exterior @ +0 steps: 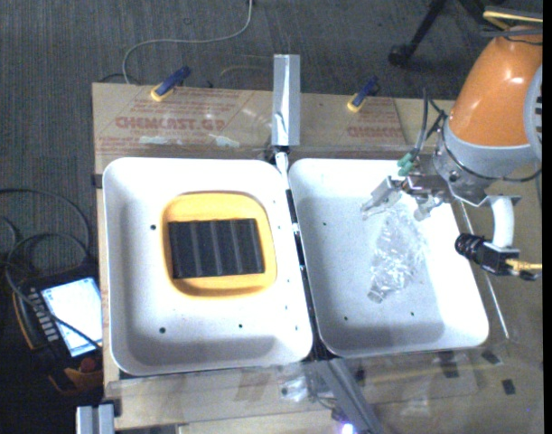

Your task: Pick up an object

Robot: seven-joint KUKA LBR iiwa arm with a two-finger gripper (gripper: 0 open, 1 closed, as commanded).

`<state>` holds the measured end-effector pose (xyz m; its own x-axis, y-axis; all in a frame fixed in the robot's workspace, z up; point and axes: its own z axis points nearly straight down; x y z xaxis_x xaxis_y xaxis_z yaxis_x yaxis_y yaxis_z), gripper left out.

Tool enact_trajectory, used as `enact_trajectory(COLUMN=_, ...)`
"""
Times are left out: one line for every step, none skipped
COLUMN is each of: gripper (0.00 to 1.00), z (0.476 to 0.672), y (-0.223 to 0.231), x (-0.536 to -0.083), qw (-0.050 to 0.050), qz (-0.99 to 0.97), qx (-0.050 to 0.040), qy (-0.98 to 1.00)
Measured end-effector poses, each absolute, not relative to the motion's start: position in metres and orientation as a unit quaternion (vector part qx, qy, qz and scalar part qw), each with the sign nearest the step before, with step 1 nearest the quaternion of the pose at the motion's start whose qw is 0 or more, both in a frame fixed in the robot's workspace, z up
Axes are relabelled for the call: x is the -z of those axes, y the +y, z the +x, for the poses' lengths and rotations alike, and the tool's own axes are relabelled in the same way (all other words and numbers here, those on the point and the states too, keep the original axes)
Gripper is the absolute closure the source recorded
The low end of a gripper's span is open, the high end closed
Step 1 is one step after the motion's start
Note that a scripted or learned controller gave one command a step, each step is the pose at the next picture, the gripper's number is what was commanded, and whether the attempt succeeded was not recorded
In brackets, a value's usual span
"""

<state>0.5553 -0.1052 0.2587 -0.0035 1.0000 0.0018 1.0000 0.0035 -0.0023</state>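
A clear crumpled plastic bag [395,253] hangs from the closed end effector [404,196] over the right bin [456,328].

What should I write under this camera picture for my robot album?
Robot arm's gripper hovers over crinkly clear plastic in the right bin; a yellow tray sits in the left bin.

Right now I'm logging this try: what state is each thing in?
Yellow tray: flat in the left bin, dark ribbed insert facing up.
Clear plastic wrapper: crumpled, lying in the right bin.
Pincer: above the wrapper's top end.
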Motion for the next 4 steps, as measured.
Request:
enact_trajectory(gripper=0.0, z=0.518, y=-0.172, x=-0.148, qw=0.002, qz=-0.701, qx=-0.0008, qy=-0.713)
enact_trajectory(gripper=0.0, z=0.523, y=-0.167, x=-0.14, qw=0.001, qz=-0.684, qx=-0.0001, qy=-0.73)
enact_trajectory(gripper=0.0, z=0.49, y=-0.186, x=-0.092, qw=-0.007, qz=-0.623, qx=0.005, qy=-0.782)
enact_trajectory(gripper=1.0, z=0.494, y=-0.185, x=-0.105, qw=-0.011, qz=-0.622, qx=0.008, qy=-0.783)
